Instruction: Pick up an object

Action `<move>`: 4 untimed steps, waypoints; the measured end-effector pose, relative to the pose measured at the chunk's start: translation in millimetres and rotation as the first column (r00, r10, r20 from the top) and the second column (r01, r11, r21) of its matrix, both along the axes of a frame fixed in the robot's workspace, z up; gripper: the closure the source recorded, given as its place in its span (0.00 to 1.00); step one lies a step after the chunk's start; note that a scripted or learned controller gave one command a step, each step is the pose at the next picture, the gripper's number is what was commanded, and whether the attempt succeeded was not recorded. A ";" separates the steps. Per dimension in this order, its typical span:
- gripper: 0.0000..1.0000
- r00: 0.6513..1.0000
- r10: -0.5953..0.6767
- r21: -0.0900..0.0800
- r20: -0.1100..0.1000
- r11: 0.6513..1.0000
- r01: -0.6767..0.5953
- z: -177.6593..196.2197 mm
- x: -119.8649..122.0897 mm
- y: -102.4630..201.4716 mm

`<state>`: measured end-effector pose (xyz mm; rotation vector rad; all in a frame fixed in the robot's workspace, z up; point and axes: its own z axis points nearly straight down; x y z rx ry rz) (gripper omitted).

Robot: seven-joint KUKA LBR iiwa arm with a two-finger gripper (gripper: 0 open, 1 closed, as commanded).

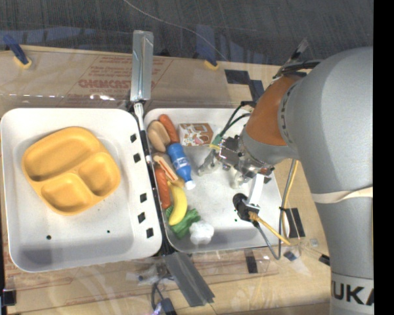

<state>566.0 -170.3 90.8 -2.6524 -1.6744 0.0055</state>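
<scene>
The biggest risk from here, as I judge it, is coming away with nothing. The things I could take are crowded along the left wall of the right bin [262, 241]: a blue bottle [179, 163], a banana [178, 204], something green [186, 219], a white crumpled lump [201, 231], a brown bun-like piece [158, 135] and orange-red pieces [162, 179] squeezed against the divider. They touch or overlap one another, so closing on one could nudge its neighbour, or pinch two and drop both. The bottle is round and lies on its side; I expect it to roll away. A small printed box [196, 134] lies at the far end, a little apart from the pile, and looks the easier target.

My tool [207, 166] sits low over the middle of the right bin, just right of the bottle. My wrist and cables clutter that spot, so I cannot tell how wide the tool stands, or whether it touches anything. I see nothing held in it.

The yellow divided tray [71, 169] lies in the left bin [26, 254], well apart from my work.
</scene>
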 end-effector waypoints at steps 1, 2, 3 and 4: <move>0.00 0.991 0.135 -0.002 0.006 0.991 -0.135 101.0 -4.6 -13.4; 0.00 0.998 0.060 -0.001 0.004 0.998 -0.060 0.8 6.6 -1.2; 0.00 0.997 0.083 0.001 0.004 0.997 -0.083 14.0 71.7 50.1; 0.00 0.986 0.166 0.001 -0.002 0.986 -0.166 -2.1 45.3 66.3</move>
